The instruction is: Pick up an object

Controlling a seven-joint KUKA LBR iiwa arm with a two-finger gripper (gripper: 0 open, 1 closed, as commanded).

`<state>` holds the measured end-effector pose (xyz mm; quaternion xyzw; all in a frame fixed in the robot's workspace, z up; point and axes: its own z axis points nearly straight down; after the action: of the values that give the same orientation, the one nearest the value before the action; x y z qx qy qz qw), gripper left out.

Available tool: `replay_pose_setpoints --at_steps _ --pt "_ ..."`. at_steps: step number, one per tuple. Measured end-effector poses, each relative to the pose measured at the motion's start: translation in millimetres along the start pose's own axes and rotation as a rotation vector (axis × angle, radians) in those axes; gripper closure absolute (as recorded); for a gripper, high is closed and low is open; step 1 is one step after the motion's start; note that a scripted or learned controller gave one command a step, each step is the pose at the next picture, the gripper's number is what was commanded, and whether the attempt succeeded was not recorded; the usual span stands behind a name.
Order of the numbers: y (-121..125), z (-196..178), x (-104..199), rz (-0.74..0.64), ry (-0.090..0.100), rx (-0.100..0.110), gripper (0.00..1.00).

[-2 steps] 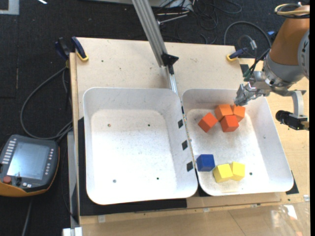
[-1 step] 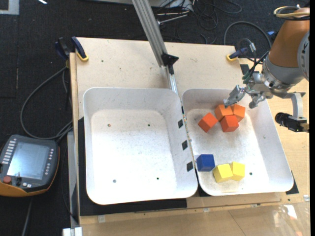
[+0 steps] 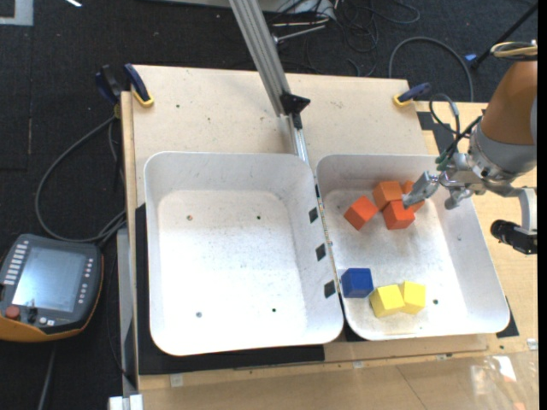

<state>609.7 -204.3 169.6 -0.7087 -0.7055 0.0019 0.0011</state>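
Gripper (image 3: 416,196) low over the orange blocks (image 3: 386,205) in the right bin (image 3: 479,272) — its tip at that cluster's right edge, so the cluster lies just left; finger opening not resolvable — cannot tell.

The arm (image 3: 511,114) is cut off by the frame's right edge, most of its body out of view. The claw (image 3: 419,192) covers part of the orange blocks (image 3: 389,205), and its fingers are too small and blurred to read. A teach pendant (image 3: 47,287) is clipped at the left edge; the surface (image 3: 222,114) runs off the bottom.
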Motion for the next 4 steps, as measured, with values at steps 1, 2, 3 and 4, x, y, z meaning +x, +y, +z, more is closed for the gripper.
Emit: replay_pose_setpoints --at_steps 1,2,3,4 --pt "10.2 -110.1 -15.7 -0.007 -0.004 -0.015 0.0" --pt "-38.0 36.3 11.1 -0.004 0.005 0.005 0.0" --pt "6.9 75.5 42.9 -0.01 -0.001 -0.008 0.0" --pt "57.3 77.6 1.8 0.002 0.043 0.089 0.0"
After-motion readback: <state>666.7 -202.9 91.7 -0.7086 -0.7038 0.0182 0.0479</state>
